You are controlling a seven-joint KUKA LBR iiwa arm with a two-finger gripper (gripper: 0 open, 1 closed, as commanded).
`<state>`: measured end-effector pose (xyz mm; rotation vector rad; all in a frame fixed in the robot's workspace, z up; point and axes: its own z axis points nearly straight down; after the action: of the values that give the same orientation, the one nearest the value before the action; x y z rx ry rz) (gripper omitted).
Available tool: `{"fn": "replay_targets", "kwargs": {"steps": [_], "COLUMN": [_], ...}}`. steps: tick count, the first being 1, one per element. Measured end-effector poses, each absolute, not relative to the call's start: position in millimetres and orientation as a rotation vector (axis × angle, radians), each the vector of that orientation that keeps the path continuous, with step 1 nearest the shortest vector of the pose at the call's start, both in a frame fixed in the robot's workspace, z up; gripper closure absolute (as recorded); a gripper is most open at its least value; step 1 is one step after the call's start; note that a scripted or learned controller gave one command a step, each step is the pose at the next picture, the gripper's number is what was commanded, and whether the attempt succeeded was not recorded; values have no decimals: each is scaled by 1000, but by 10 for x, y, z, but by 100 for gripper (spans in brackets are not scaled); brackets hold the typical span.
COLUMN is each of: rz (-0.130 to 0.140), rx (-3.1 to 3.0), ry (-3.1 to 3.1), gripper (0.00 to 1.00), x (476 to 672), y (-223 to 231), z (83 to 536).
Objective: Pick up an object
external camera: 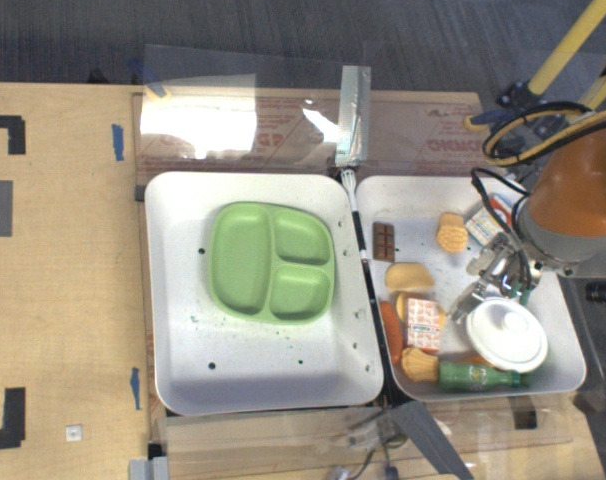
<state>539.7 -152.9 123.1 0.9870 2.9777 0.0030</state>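
1. The grey arm reaches in from the right over the right bin (568,313), its orange band (581,193) bulking above the wrist, black and yellow cables looped behind it
2. The gripper (491,286) points down and leftward into that bin; whether its metal fingers are apart or together I cannot tell, and nothing is seen clamped between them
3. Just below the gripper sits a round white lidded cup (505,333), smooth and glossy
4. Left of the cup: a small printed packet (423,323), a rounded tan bread roll (410,277) and a long orange carrot (391,333)
5. Below the cup lies a green bottle (478,374) on its side
6. Above the roll, a brown chocolate bar (383,240) and a round golden cookie (451,232)
7. The left bin (173,298) holds a matte green divided plate (271,260) with three compartments
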Motion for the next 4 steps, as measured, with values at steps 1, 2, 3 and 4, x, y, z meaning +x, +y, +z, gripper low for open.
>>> {"fn": "replay_targets", "kwargs": {"steps": [1,2,3,4], "rz": [6,1,7,10], "rx": [1536,1893,2370,2363], "ry": [2720,2505,2054,2055], "gripper": [0,0,0,100], "x": [5018,4800,5399,5417], "y": [-1205,-994,-1122,-1114], "z": [936,1314,881,996]}}
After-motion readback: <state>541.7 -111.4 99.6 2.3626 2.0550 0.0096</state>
